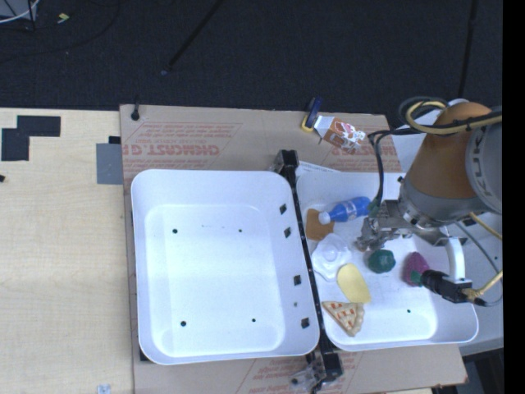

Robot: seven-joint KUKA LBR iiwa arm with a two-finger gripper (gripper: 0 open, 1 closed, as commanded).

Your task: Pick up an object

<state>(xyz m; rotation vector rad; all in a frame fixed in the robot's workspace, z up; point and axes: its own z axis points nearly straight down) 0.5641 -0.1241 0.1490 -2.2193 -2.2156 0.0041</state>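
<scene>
The left bin [215, 265], centre of frame, offers wide open floor. The right bin [394, 322] is crowded along its left side by a blue bottle [346, 210], yellow piece [353, 283] and waffle wedge [344, 316]; bare floor lies lower right.

White bins [209, 189]; blue bottle [345, 211]; yellow lemon [353, 283]; dark green ball [381, 261]; magenta toy [416, 265]; tan, grid-patterned waffle [344, 315]; orange band [444, 159].
</scene>
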